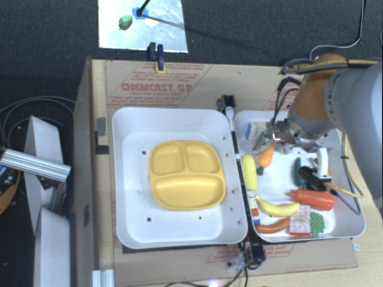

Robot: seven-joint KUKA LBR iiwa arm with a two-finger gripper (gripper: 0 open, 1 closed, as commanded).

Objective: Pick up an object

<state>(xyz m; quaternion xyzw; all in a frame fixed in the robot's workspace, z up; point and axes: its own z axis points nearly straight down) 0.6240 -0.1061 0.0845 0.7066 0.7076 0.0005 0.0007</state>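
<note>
My gripper (269, 140) hangs low over the back left part of the right bin (353, 220), reaching in from the right. Just below it lies a small orange carrot (266, 156), tilted, with its top end touching or nearly touching the gripper. Whether the carrot is held cannot be made out. Along the bin's left wall lies a yellow corn cob (249, 172). A banana (277, 208), a reddish sausage (272, 226), a long red-orange vegetable (312, 200) and a small box printed with green peas (308, 223) lie toward the front.
A yellow divided plate (187, 175) rests in the left bin (128, 160). A dark green item (297, 171) lies mid right bin, and a pale blue-white packet (254, 129) sits in its back left corner. The arm covers the bin's back right.
</note>
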